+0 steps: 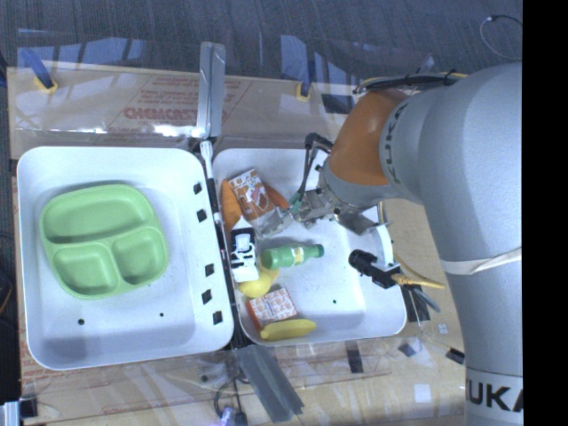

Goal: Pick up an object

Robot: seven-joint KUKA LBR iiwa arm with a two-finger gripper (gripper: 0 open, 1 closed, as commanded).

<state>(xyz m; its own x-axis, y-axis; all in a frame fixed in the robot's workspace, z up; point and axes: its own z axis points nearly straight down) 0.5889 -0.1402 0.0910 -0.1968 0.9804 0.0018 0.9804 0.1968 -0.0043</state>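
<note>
The green bottle (pixel 289 256) is judged light, rigid and slippery, so grasp across its mid-body; whether the gripper (pixel 293 216) is open or closed cannot be determined.

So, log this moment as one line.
hand: over right bin | beside: snack packet | green bottle: lying flat | green tray: left bin

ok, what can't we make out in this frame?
Camera view:
- right bin: far right corner, hidden by the arm.
- orange item: mostly covered by the brown packet.
- yellow item: partly under the green bottle.
- packet print: too small to read.
- gripper: whether it holds anything, blurred against clutter.
</note>
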